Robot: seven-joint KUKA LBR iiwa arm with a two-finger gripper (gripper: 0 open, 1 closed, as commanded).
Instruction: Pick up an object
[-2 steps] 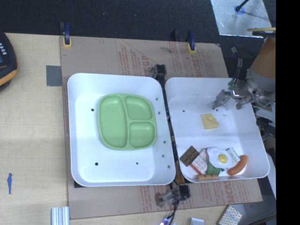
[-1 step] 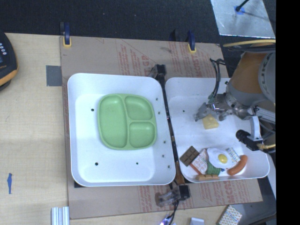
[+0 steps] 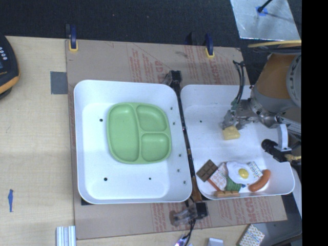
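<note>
My gripper (image 3: 232,121) hangs low over the right bin (image 3: 205,99), its tip right above a small pale yellow block (image 3: 231,133) that lies on the bin floor. The block touches or nearly touches the gripper's tip; I cannot tell whether it is between the fingers. Along the right bin's front edge lie a brown chocolate piece (image 3: 206,170), a fried egg toy (image 3: 242,173), a red sausage (image 3: 259,181) and a red-and-green item (image 3: 222,183). The left bin (image 3: 89,181) bears a green divided plate (image 3: 139,132).
A black bar runs between the two bins (image 3: 180,122). The arm's grey body with its orange band (image 3: 277,83) fills the right bin's far right side. Cables hang near the wrist (image 3: 241,81). Blue clamps (image 3: 208,45) hold the cardboard at the back.
</note>
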